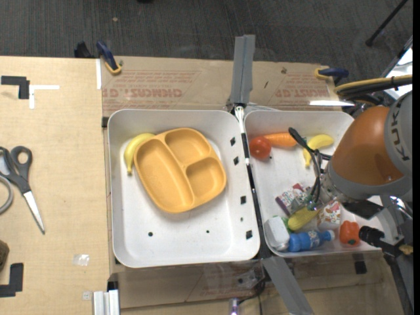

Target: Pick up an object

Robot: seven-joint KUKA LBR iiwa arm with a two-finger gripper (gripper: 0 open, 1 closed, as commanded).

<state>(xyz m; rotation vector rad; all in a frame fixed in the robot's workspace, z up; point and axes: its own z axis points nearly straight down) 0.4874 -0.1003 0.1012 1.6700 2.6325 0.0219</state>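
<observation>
Down in the right bin (289,169) the arm (367,153) is reaching in from the right, its orange band looming over the pile. The tool (314,199) sits low among the clutter at the bin's near side, right above a small yellow-green fruit-shaped toy (302,218); whether it is spread or pinching, I cannot tell, because the wrist hides it.

That toy looks like the target, I'd judge: light, hard plastic, rounded and a bit slick, so a grip across its narrow middle would serve best. It is crowded, mind you, with a blue bottle (305,241) touching just below, a white block (275,231) beside it, printed packets (293,197) above and an orange-red piece (349,232) off to the right. Farther back lie a toy carrot (287,139), a red tomato (260,148) and a small banana (319,142), well apart from the pile.

The left bin (190,241) holds a yellow divided plate (180,169) with a banana (134,148) tucked against its far-left rim. The bins are smooth white plastic, so things could skid. The desk (52,176) is pale wood, with scissors (25,182) at the left, cardboard behind, and dark carpet beyond.
</observation>
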